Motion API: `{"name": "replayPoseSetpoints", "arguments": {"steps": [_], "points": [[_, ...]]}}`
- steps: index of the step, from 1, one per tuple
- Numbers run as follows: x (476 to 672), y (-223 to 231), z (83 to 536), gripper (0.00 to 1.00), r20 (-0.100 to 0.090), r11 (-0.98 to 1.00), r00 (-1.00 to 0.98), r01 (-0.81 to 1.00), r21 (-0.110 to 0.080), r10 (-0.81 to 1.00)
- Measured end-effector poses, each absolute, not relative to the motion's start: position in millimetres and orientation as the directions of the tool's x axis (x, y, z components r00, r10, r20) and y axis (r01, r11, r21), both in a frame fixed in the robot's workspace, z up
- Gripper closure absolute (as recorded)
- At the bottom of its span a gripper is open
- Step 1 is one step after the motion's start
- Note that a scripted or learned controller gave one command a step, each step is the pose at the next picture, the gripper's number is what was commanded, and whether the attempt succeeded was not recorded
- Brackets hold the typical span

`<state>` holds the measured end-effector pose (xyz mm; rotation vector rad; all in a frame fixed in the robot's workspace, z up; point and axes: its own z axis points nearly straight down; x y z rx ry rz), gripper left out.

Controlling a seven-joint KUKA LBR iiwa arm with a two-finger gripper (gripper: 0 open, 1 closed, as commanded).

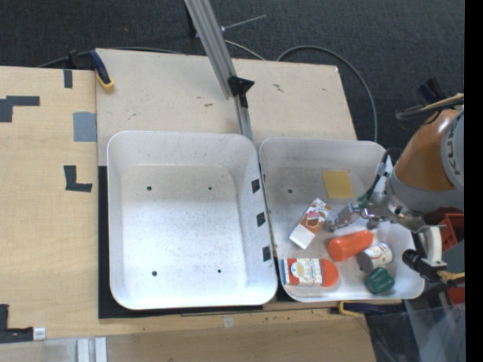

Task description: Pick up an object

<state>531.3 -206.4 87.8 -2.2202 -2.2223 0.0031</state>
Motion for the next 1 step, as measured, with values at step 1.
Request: {"name": "replayPoseSetpoints", "arguments": {"steps": [1], "points": [[531.6,-205.8,99.0,1.00,-0.001,0.002,-0.002,1.000,-0.001,1.000]]}}
